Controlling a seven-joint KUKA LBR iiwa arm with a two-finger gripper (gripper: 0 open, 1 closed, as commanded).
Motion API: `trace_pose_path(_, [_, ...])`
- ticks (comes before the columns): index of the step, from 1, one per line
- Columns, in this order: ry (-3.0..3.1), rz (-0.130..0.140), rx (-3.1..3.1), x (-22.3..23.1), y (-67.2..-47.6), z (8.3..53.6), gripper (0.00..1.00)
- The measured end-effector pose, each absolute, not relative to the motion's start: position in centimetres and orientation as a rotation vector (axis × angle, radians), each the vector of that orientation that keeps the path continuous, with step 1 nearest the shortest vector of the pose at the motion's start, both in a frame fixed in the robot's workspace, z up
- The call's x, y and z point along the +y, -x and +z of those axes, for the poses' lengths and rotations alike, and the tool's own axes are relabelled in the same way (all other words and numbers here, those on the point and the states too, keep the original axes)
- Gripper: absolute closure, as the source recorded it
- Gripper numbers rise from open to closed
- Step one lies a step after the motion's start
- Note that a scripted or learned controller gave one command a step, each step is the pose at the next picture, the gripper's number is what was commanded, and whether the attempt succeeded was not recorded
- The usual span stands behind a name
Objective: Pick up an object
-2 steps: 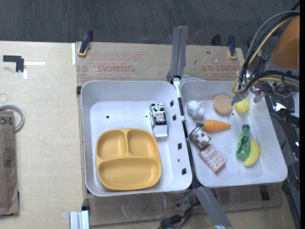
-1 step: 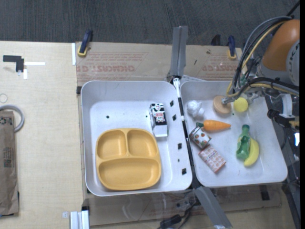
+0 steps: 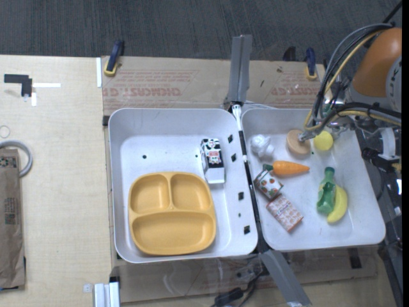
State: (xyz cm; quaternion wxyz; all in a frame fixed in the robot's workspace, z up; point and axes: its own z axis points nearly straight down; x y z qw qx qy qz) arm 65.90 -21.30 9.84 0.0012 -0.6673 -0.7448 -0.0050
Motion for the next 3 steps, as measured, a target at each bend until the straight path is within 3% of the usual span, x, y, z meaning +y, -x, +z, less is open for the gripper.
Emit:
trace_pose_path(1, [1.828,0.001,-2.56,-22.2,-63.5,16.0,0.0])
trace_pose_path(2, [1.836,-0.005,-2.53,-21.4,-65.9,9.0,0.0])
trace_pose_path(3, [2.076,-0.01,-2.358,-21.4,-64.1,9.4,0.0])
